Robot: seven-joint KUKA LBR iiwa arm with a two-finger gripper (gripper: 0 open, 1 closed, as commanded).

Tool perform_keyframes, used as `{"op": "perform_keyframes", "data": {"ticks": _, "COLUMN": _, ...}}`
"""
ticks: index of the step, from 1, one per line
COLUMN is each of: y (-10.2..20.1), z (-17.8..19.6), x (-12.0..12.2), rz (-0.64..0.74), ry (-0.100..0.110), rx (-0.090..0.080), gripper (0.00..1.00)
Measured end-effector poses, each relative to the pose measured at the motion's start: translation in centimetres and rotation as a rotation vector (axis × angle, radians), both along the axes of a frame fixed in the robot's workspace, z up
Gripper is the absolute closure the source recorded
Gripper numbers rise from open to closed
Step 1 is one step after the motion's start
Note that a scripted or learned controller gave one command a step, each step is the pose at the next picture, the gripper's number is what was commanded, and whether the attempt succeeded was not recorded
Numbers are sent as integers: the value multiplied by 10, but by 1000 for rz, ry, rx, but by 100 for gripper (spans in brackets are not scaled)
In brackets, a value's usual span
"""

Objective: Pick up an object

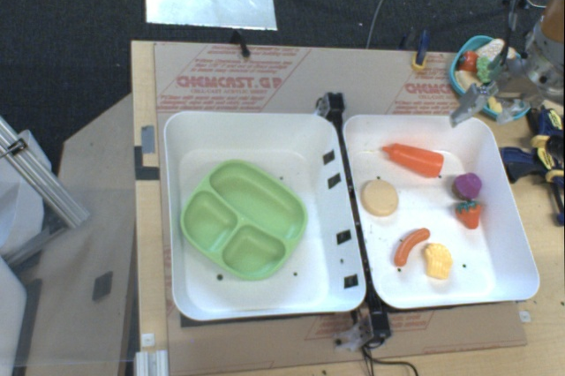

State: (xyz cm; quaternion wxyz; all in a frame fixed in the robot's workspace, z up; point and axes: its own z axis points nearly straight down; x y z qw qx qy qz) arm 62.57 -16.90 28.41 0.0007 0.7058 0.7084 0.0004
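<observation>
Approach step judged: gripper [484,101] is seen above right bin's [523,252] far corner, nothing held; open/shut can't be told. Carrot [413,158] lies nearest, below-left of it. Next: descent w/ alignment is needed.

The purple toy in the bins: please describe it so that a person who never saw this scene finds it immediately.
Look in the right bin, at its far right side. The purple toy is small and round, right of the long carrot and just above a small red piece. Nothing else there is purple.
</observation>
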Motion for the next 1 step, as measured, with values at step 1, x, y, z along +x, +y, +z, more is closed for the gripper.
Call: {"op": "perform_keyframes", "data": {"ticks": 1, "y": 0, "z": 12, "x": 1, "rz": 4, "ry": -5, "rx": -1, "gripper": 100}}
